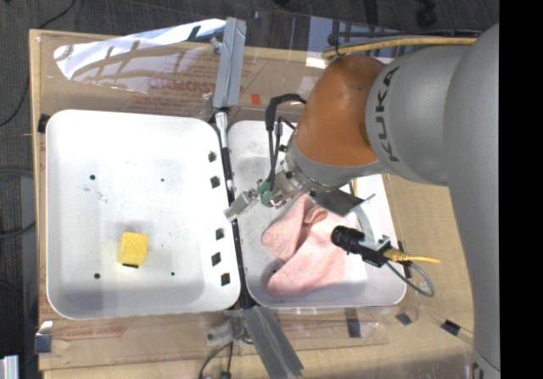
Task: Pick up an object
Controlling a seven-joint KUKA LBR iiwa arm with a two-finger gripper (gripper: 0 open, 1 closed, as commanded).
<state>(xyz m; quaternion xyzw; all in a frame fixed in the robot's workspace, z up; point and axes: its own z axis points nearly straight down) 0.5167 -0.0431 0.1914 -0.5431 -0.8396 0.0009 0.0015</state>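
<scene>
One pink cloth lies just below gripper; jaw state unreadable. Risk: fingers pinch loose fold, cloth slips. Yellow block far left.

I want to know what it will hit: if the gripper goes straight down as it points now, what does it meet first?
Probably the upper edge of the pink cloth in the right bin, just below the gripper; possibly bare floor beside it, since depth is unclear.
</scene>
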